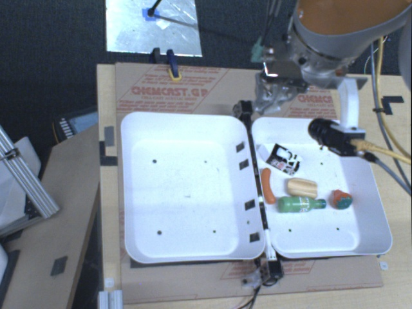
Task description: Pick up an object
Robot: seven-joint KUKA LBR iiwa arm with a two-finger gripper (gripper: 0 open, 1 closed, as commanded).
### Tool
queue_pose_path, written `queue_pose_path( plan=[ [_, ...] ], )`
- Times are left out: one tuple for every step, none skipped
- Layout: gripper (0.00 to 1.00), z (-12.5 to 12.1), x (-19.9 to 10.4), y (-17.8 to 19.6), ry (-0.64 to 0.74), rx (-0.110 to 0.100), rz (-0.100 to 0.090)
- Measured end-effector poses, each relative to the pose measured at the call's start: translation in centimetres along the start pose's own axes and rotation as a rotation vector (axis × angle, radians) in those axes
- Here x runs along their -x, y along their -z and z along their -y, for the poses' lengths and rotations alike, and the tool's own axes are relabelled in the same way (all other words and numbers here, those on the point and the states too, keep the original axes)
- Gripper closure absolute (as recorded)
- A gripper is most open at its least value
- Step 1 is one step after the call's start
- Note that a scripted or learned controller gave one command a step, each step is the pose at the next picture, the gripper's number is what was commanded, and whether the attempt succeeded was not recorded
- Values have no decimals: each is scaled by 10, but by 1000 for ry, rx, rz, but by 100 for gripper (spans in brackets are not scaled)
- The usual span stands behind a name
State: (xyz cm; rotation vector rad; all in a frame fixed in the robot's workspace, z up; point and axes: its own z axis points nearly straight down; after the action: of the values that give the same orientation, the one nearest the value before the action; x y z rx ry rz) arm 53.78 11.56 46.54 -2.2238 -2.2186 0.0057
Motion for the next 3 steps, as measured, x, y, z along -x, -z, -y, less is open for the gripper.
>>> queue_pose_path(
  plan=[
    [100,-25,22,74,1,13,-3],
    [100,29,24,-58,2,-11,0],
    [100,51,13,-22,8,9,-5]
  ],
)
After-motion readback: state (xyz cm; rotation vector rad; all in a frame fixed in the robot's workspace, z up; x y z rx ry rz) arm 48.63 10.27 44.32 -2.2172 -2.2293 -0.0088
